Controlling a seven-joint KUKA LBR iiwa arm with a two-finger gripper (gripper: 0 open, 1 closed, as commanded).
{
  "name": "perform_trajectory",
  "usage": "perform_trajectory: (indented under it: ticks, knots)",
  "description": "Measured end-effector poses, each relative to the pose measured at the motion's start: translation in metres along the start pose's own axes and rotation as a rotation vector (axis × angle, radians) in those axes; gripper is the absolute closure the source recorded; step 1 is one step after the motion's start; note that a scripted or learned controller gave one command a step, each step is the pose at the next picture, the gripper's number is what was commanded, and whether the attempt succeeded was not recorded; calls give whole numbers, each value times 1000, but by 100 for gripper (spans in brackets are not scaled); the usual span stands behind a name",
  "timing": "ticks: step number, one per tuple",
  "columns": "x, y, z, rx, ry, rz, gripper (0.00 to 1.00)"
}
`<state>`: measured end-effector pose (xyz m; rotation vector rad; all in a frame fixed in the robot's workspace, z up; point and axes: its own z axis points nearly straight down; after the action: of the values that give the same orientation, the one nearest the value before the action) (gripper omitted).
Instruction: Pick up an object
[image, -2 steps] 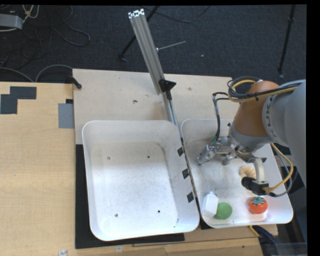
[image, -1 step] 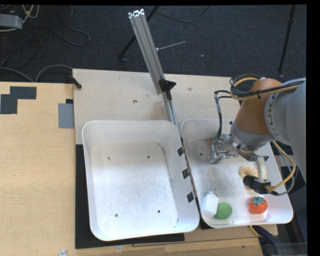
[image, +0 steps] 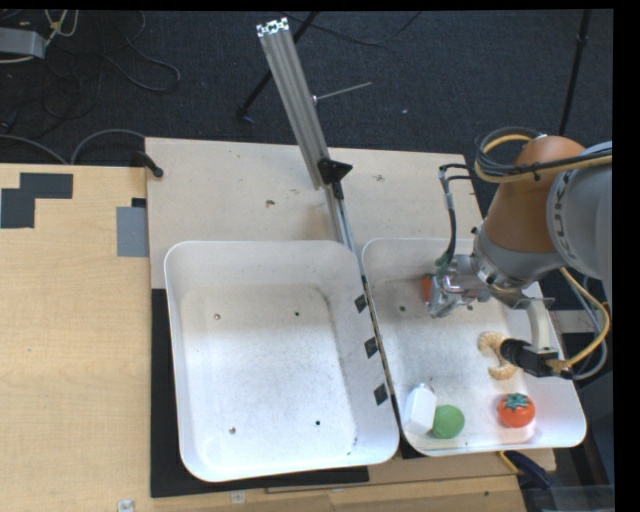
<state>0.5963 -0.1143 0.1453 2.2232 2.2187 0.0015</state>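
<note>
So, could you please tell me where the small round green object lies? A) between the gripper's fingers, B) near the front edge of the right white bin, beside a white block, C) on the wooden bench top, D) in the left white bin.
B: the small round green object lies in the right white bin near its front edge, touching a white block, well away from the gripper.

- The arm (image: 560, 215) reaches in from the right of the camera view, its grey body bent downward.
- An orange band (image: 525, 195) wraps the arm just above the wrist.
- Dark cables loop over the top of the band and trail down its left side and along the right.
- The gripper (image: 447, 295) hangs low, pointing down and slightly left; whether its jaws are parted cannot be made out.
</note>
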Motion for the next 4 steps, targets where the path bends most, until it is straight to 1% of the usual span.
perform_trajectory:
  ticks: [1, 2, 3, 4]
  knots:
    - [0, -1, -63, -3, -1, -2, 100]
    - [-5, 6, -120, -4, -1, -3, 100]
    - [47, -7, -124, 4, 2, -6, 100]
    - [95, -29, -123, 6, 2, -5, 100]
